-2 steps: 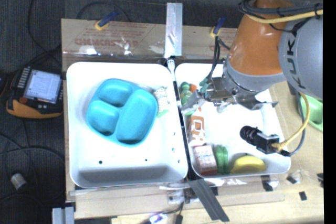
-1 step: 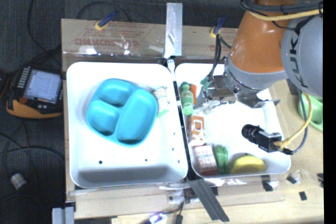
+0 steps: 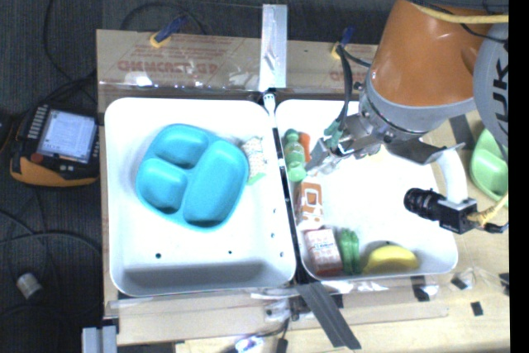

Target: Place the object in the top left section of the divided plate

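Arm Low Over the Right Bin, Plate Waiting in the Left

Down at the upper left corner of the right bin (image 3: 430, 248), the gripper (image 3: 337, 146) sits low, close to a small cluster of things along the divider. Whether its fingers are open or closed cannot be told from this angle, since the orange band and grey wrist of the arm (image 3: 430, 37) cover most of them.

Just beside the gripper lie a green bottle (image 3: 292, 151) and an orange piece (image 3: 305, 146), touching or nearly so. Below them along the same wall rests an orange-and-white packet (image 3: 310, 204) (its printing is too blurred to read), then a reddish-brown carton (image 3: 322, 250) with an unreadable label, a green item (image 3: 349, 248) and a yellow banana (image 3: 390, 258) near the front edge.

The blue divided plate (image 3: 192, 174) sits in the left bin (image 3: 198, 269), well apart from the gripper. Its three sections hold nothing visible, the top left one included. A small pale scrap (image 3: 253, 148) lies at the plate's right rim.

Behind the bins, a cardboard sheet (image 3: 178, 62) on the worktop bears faint red lettering under clear film, not legible. A handheld device with a lit screen (image 3: 62, 140) rests on the floor at left. A light green object (image 3: 489, 161) shows at the right edge.
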Action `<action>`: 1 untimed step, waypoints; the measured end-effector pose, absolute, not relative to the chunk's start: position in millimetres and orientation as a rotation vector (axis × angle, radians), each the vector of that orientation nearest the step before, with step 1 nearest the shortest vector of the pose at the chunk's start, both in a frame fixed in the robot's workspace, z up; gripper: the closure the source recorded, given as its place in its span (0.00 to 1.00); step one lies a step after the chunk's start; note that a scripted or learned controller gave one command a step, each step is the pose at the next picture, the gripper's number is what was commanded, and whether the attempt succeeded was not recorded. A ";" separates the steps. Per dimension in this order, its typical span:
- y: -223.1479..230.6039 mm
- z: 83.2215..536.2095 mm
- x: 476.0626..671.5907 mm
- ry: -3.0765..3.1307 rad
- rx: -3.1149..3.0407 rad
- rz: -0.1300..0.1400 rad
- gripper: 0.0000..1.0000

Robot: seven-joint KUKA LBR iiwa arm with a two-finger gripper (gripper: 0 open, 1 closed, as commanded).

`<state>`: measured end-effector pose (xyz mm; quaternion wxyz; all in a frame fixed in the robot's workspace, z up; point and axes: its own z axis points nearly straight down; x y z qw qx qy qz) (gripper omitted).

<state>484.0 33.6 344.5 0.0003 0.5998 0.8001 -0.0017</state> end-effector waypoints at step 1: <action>123.9 238.7 488.8 2.607 1.759 -0.006 1.00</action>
